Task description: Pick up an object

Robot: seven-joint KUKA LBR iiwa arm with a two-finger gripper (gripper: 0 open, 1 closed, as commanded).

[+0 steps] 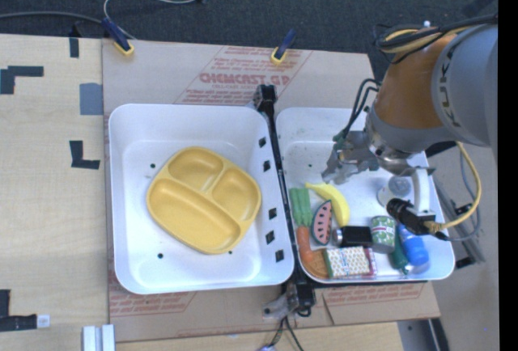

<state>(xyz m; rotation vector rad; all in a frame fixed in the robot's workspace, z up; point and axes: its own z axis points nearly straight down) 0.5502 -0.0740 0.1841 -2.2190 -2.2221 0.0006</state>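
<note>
Cardboard covers the bench under two glossy white bins. Left bin (121, 179) holds a smooth yellow divided plate (204, 198). Right bin (307, 127) holds a curved banana (333, 198) with its long axis running upper-left to lower-right, beside a melon slice (322, 222). Above it hangs the gripper (350, 163); whether it is released or clenched, I cannot tell.

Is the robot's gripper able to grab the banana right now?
Probably yes. The gripper hangs above the right bin, just up from the banana, and nothing covers the banana's top, though a watermelon slice crowds it.
</note>
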